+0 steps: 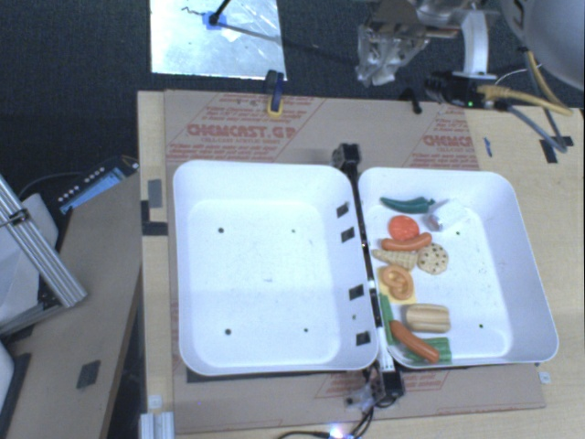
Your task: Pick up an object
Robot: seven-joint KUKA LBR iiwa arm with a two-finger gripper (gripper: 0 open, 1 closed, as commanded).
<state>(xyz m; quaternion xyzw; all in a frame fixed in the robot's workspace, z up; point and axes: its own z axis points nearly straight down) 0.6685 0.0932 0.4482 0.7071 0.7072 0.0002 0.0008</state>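
The desk (302,122) is seen bearing two white bins. The left bin (265,263) lies touching the right bin (494,263). Inside the right bin, along its left wall, toy foods are clustered: a bread roll (427,317) near the front, a cookie (432,259) mid-wall, a green pepper (408,204) toward the back. Well behind the right bin, the pincer (377,69) is held above the desk, grasping nothing; whether it is released cannot be told.
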